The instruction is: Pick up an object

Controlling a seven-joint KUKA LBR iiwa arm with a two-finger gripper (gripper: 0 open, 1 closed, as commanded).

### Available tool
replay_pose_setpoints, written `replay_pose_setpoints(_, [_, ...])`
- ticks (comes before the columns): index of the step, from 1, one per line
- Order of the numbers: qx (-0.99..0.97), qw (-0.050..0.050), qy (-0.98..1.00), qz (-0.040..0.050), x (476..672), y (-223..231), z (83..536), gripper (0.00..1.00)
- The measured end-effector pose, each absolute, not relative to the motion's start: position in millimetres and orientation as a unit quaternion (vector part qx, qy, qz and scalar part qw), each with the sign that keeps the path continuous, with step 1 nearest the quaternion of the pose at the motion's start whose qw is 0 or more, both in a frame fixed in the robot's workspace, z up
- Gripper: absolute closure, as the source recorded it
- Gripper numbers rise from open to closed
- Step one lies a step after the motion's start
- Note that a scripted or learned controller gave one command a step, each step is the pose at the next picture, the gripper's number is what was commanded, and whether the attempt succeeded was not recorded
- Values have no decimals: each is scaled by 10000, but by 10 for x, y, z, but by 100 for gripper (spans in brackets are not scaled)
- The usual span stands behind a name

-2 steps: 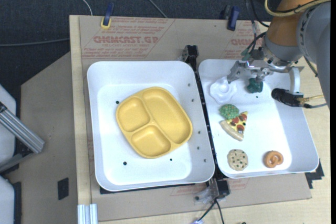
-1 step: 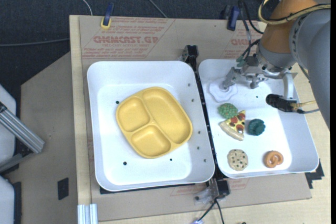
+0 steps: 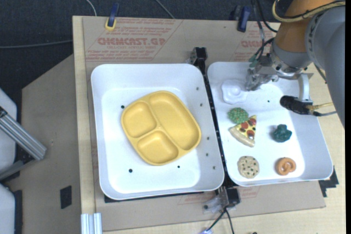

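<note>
Your gripper (image 3: 253, 80), its grip impossible to tell, hangs just right of the white piece (image 3: 232, 92) in the right bin (image 3: 315, 142): centre over it before descending.

Arm: reaching in from the right, its gripper (image 3: 253, 80) hanging low over the far end of the right bin (image 3: 315, 134)
White piece (image 3: 232, 92): lying just beside the gripper
Right bin's food: broccoli (image 3: 238, 114) touching a pizza slice (image 3: 244, 131); dark green piece (image 3: 281, 132), cookie (image 3: 248, 166) and pretzel (image 3: 285, 165) sitting apart
Left bin (image 3: 104, 118): holding a yellow divided plate (image 3: 159, 127)
</note>
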State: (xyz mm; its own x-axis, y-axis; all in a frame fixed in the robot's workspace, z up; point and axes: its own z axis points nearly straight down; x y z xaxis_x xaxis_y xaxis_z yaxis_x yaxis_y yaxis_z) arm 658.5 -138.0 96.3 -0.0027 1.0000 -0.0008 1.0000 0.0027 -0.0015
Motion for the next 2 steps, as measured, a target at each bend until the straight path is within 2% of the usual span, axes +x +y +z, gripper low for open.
replay_pose_setpoints(1, [-7074,-34,-7068,-17,6521,-1432,1553,100])
replay_pose_setpoints(2, [-7067,-37,-7075,-22,6640,-1414,2099,100])
